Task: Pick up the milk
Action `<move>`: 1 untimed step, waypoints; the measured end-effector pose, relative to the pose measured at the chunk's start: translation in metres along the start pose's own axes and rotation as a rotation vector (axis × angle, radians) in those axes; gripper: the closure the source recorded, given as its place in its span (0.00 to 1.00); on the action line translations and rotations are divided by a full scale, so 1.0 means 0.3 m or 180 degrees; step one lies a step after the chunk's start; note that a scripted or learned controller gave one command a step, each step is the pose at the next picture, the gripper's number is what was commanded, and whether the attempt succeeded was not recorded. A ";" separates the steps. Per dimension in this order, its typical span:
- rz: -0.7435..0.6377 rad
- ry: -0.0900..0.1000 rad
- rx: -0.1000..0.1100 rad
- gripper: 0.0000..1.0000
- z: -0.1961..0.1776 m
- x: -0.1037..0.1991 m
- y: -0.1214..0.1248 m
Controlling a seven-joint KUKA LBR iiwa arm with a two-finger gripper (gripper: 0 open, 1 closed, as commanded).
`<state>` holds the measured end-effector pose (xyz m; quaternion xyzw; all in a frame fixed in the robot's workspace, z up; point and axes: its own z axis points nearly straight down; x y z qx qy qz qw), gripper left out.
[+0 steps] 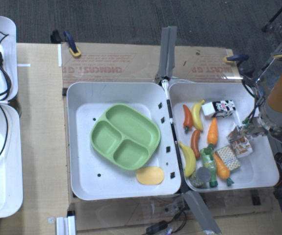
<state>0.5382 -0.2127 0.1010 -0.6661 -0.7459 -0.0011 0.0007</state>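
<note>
Bench (pixel 38 131) sat nearest, then two bins, green plate (pixel 125 136) in the left one. Milk (pixel 219 107) lay at the right bin's (pixel 266 177) far edge, beside a banana (pixel 197 115); gripper (pixel 243 133) hovered near its right wall, apart from it. Grip state: can't tell. Risk: crowded toy food gets grabbed instead.
</note>
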 end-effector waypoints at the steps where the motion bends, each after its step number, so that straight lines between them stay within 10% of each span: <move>1: -0.0993 -0.0008 0.0005 1.00 -0.319 0.187 0.128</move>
